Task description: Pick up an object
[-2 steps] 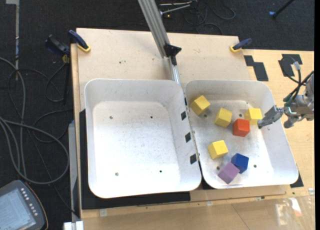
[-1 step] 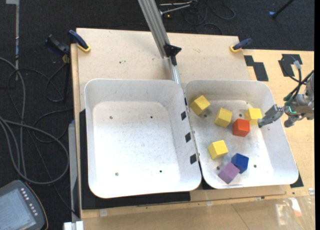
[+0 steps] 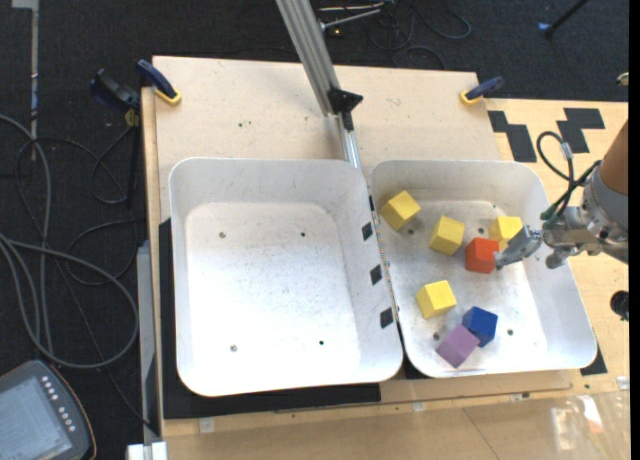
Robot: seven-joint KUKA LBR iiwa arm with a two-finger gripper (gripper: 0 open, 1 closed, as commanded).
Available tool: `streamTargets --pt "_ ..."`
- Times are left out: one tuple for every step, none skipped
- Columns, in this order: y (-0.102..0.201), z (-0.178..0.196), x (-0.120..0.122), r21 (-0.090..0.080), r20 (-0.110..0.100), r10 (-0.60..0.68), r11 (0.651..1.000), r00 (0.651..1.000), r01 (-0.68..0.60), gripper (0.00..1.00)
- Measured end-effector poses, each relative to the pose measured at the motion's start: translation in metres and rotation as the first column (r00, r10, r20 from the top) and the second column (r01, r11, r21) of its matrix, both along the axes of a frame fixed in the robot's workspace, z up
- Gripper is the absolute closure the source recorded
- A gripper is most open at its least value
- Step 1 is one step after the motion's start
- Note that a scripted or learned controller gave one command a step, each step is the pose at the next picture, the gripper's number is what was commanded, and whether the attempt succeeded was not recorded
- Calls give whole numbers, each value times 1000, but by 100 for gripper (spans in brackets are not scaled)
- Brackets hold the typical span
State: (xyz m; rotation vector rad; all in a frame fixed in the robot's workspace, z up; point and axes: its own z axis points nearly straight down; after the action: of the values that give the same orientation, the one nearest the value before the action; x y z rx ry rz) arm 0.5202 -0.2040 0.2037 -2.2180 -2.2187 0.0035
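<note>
The right bin (image 3: 560,298) holds several small blocks: a yellow block (image 3: 401,211) at the back left, another yellow block (image 3: 447,235) right of it, a third yellow block (image 3: 437,299) lower down, a blue block (image 3: 481,324), a purple block (image 3: 458,345) and an orange-red block (image 3: 481,255). A further yellow block (image 3: 508,227) lies just behind the orange-red one. My gripper (image 3: 515,247) reaches in from the right, its tip low in the bin between the orange-red block and that yellow block, touching or nearly touching both.
The left bin (image 3: 200,188) stands beside the right one. A slanted metal pole (image 3: 305,33) crosses the back of the bench down to the seam between the bins. Yellow-blue clamps (image 3: 158,83) (image 3: 481,90) sit at the board's back corners.
</note>
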Motion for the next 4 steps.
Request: streamTargets --pt "2 -64 -1 1 -2 -1 1000 1000 1 0" --pt "3 -110 -1 -2 4 -1 1000 1000 1 0" --pt "2 -98 0 -3 8 -1 1000 1000 1 100" --pt "6 -35 4 -4 12 3 1000 1000 -3 100"
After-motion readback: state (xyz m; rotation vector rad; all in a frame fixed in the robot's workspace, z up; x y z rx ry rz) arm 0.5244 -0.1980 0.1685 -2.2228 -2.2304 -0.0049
